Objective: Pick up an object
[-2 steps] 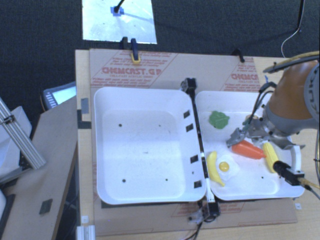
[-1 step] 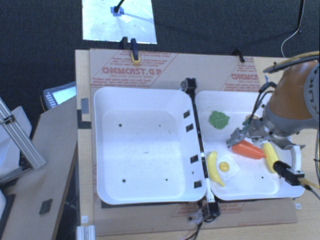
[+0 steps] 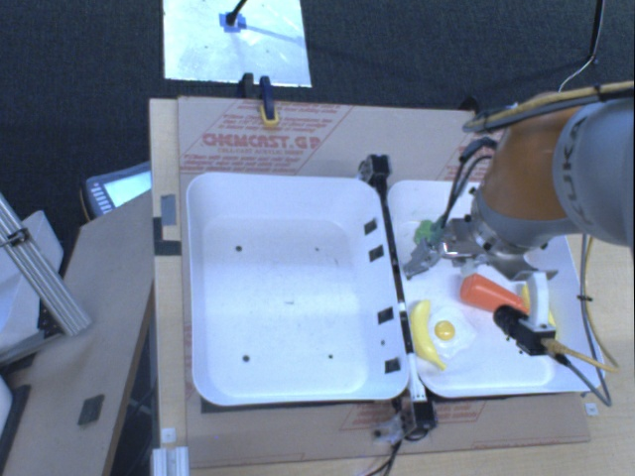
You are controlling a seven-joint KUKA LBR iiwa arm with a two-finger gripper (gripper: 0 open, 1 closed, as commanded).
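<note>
Your gripper (image 3: 422,258), a cluster of pale metal parts, hangs low over the far left part of the right bin (image 3: 486,367), close to the wall it shares with the other bin. The view is too small and cluttered for you to tell whether it is spread or pressed together. Just beyond it, on the far side, is a small green piece (image 3: 428,231) with a lumpy, leafy outline; you cannot tell whether the two touch. To the right of the gripper, partly under the wrist, lies an orange carrot-shaped piece (image 3: 491,293), smooth and tapering. Nearer to you, a curved yellow banana (image 3: 425,333) lies along the bin's left wall, and right beside it sits a flat fried egg (image 3: 448,331), glossy white with a round yellow yolk. The arm (image 3: 556,181) enters from the right, a thick rounded grey body with a broad orange band. Both bins are shallow moulded white plastic with rounded corners. The left bin (image 3: 288,296) has a smooth floor marked by a few small dark dots. Small black clips (image 3: 378,255) run along the seam between them. Both rest on a tan cardboard sheet (image 3: 263,137) with red print, gripped at its far edge by a yellow and black clamp (image 3: 266,102). Beyond that lies a square of scuffed metallic sheet (image 3: 235,28).
</note>
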